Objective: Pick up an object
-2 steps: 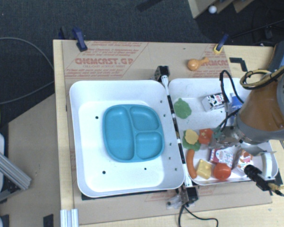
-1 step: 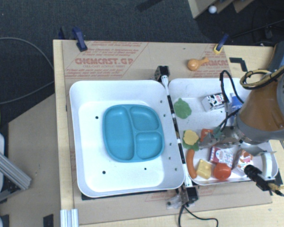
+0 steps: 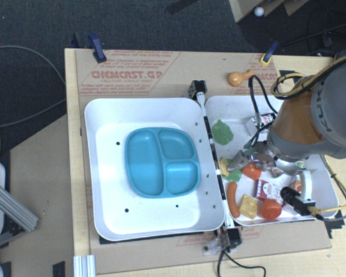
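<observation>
Over the right bin (image 3: pixel 233 105), my arm (image 3: pixel 311 120) hung low with the gripper (image 3: pixel 258 154) buried among the toy food, and I could not tell from the camera whether the fingers were released or clenched, since the wrist covered them. Nothing was visibly held between them, so I counted no grasp.

The risks, as I judged them, came from the crowding. The gripper sat just above a small red tomato (image 3: pixel 251 171), with a red packet (image 3: pixel 267 189), a yellow block (image 3: pixel 248 206) and a larger red piece (image 3: pixel 270 210) packed close behind it. A closing pinch could catch two things at once, or nudge the round tomato sideways so it rolled out. The orange carrot-like piece (image 3: pixel 233 197) lay against the bin's left wall, so anything pushed that way would jam there. The loose black cable (image 3: pixel 255 100) looping over the bin could also snag as the arm lifted.

The likeliest target, the tomato, looked small, smooth, glossy and rounded, lying near the middle of the right bin just beneath the gripper. A green leaf-shaped piece (image 3: pixel 222 133) lay apart, nearer the bin's far left corner. The left bin (image 3: pixel 98 154) held a blue divided plate (image 3: pixel 161 161).
</observation>
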Robot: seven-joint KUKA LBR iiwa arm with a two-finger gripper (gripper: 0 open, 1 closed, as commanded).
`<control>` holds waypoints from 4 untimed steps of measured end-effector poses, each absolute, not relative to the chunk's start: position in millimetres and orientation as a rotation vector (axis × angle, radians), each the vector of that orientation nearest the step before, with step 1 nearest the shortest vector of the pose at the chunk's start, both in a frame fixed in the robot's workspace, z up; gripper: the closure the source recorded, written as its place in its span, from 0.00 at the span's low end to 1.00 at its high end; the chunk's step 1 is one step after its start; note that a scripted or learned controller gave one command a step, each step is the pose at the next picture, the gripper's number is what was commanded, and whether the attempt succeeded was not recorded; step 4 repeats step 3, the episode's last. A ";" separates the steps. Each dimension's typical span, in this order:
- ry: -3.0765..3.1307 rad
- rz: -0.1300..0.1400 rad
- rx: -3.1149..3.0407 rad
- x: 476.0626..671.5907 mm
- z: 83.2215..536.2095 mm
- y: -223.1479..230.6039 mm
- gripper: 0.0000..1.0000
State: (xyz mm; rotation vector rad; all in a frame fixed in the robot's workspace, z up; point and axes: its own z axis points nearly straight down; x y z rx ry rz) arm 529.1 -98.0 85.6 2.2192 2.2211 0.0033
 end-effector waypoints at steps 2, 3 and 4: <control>2.223 0.004 2.219 577.8 185.6 -39.7 1.00; 2.224 -0.001 2.221 544.0 220.0 -25.4 1.00; 2.224 -0.001 2.221 544.0 220.0 -25.4 1.00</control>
